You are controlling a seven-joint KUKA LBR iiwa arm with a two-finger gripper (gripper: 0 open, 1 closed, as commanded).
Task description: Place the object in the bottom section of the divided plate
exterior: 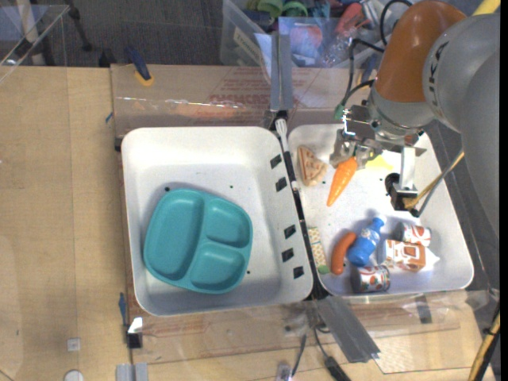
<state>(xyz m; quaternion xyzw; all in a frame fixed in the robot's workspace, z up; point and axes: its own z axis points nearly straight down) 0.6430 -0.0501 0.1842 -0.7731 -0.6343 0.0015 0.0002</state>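
A wooden bench [55,213] carries two white bins, with a clear crate of toys [317,6] behind. The left bin [198,145] holds only the teal plate [198,240], left free to receive an object. The arm [444,46] reaches over the right bin [456,268], its gripper [355,153] at the top of a carrot [341,179], which hangs tilted as though pinched and lifted, probably for the plate. The wrist hides the jaws, so I cannot tell their spread. Smaller toys, including a blue bottle [365,244], lie jumbled and hard to identify.
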